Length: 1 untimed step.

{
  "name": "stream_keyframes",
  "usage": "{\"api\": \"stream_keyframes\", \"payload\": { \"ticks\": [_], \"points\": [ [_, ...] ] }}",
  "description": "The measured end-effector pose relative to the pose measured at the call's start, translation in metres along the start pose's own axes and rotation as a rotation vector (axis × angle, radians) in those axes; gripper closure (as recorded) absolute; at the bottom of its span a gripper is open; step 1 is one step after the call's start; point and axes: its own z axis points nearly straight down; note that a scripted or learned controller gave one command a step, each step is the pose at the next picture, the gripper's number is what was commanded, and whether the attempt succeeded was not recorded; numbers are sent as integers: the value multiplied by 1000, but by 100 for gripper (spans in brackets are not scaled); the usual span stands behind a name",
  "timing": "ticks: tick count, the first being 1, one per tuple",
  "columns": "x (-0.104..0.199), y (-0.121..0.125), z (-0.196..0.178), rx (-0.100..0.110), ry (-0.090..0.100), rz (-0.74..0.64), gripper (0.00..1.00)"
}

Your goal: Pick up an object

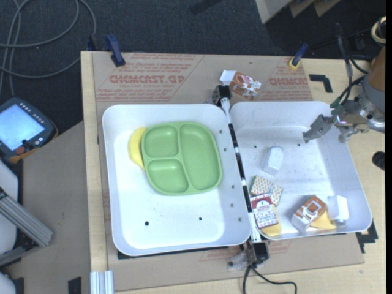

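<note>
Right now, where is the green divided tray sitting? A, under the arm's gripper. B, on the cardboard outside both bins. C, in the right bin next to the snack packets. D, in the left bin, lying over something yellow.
D: the green divided tray lies in the left bin, with a yellow object poking out from under its left edge.
</note>
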Motion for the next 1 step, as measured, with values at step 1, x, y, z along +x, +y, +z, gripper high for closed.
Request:
{"api": "stream_keyframes", "payload": {
  "ticks": [1],
  "points": [
    [51,-1,78,2,1,-1,0]
  ]
}}
